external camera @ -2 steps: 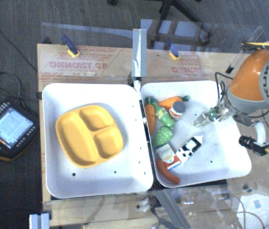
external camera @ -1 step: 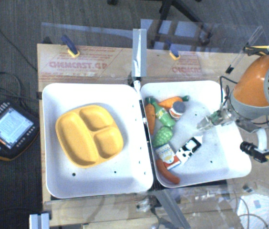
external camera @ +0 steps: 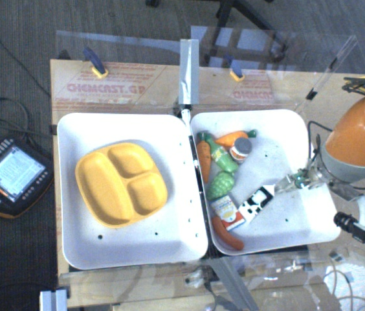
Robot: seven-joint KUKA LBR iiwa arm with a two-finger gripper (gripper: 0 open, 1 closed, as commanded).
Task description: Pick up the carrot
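Observation:
An orange carrot (external camera: 204, 159) lies lengthwise against the left wall of the right bin (external camera: 299, 229), its green top at the far end. A second carrot-like orange piece (external camera: 230, 137) with a green tip lies at the bin's far side. My gripper (external camera: 287, 183) hangs low over the right half of the bin, well to the right of both orange pieces. Its tip is right at the end of a black-and-white carton (external camera: 257, 202). Nothing is visibly held.
Between the gripper and the carrot lie a green bottle with an orange cap (external camera: 233, 155), a green bumpy vegetable (external camera: 221, 185), a small carton (external camera: 227, 211) and a red sausage (external camera: 226, 236). The left bin (external camera: 72, 238) holds a yellow divided plate (external camera: 121, 183).

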